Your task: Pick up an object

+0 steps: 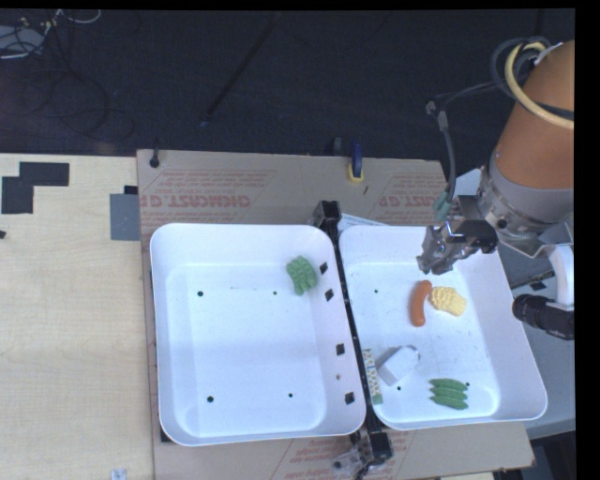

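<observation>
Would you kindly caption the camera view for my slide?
Gripper hovers above an orange carrot and yellow corn in the right bin.

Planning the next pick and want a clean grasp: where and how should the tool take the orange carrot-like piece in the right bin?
Grip the orange piece across its narrow middle, coming straight down. It lies flat, long axis running near to far, so the fingers should close left to right. The yellow corn sits close on its right, leaving little room there; the left side is free.

Dark floor [234, 75] with loose cables [37, 28] behind; pale wooden bench [66, 328]; brown cardboard sheet [244, 192] beneath bins.
</observation>
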You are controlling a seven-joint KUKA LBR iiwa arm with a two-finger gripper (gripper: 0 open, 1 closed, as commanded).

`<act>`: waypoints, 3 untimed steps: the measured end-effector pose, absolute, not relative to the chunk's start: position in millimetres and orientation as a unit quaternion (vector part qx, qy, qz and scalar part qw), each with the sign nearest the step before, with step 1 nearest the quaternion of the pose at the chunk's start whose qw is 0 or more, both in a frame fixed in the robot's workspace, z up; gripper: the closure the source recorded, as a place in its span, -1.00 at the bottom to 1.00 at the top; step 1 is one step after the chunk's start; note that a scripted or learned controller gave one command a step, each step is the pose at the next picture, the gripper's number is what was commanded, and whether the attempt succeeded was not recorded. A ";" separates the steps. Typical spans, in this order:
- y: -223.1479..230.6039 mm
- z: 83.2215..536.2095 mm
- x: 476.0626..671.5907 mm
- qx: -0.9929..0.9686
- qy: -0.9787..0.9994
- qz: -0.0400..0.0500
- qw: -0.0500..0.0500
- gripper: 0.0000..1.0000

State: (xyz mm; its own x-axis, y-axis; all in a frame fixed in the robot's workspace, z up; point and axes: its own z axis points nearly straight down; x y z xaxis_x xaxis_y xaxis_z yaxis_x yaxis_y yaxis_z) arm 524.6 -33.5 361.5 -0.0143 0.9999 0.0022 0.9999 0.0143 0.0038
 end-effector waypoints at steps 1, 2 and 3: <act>-43.8 304.6 472.9 0.708 0.707 -0.004 -0.005 1.00; 56.3 407.3 476.5 0.703 0.711 0.004 0.001 1.00; 90.0 371.3 475.6 0.706 0.708 -0.003 -0.002 1.00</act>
